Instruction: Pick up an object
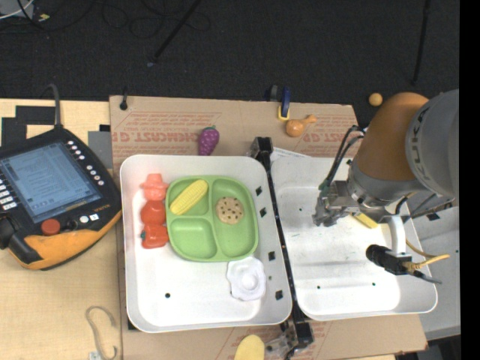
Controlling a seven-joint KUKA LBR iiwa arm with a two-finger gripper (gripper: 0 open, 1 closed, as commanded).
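We look down on a pale wooden bench top [52, 313] that runs along the left and lower edge. On it lies a flat sheet of brown corrugated cardboard [172, 122] printed with red lettering, which we read upside down. Beyond the bench we see a dark, almost black carpeted floor [225, 43], crossed by thin black cables [161, 6]. At the far left a grey-screened handheld control pendant with an orange rubber rim [52, 201] rests on the wood. The light falls evenly from above, with soft shadows.
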